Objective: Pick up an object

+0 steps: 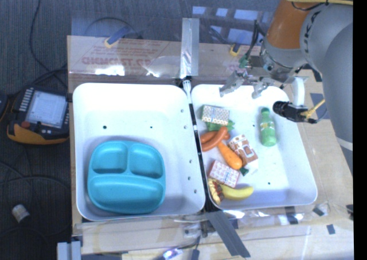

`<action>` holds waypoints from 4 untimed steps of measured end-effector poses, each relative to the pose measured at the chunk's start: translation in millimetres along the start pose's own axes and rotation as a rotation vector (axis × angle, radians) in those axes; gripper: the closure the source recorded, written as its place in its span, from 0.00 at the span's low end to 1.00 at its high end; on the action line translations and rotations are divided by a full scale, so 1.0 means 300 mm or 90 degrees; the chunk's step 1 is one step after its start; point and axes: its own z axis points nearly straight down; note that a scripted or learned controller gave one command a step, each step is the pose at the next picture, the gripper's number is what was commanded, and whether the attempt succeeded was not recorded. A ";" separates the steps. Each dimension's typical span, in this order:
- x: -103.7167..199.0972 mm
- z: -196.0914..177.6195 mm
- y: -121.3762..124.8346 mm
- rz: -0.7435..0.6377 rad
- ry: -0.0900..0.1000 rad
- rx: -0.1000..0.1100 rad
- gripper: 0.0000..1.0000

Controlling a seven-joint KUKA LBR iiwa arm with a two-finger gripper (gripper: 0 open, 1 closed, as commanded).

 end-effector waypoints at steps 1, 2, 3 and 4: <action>-0.244 0.052 -0.081 0.072 -0.001 0.001 0.00; -0.341 0.350 -0.085 0.077 0.001 -0.004 0.00; -0.338 0.325 -0.088 0.076 0.001 -0.002 1.00; -0.359 -0.001 -0.111 0.062 -0.001 -0.001 1.00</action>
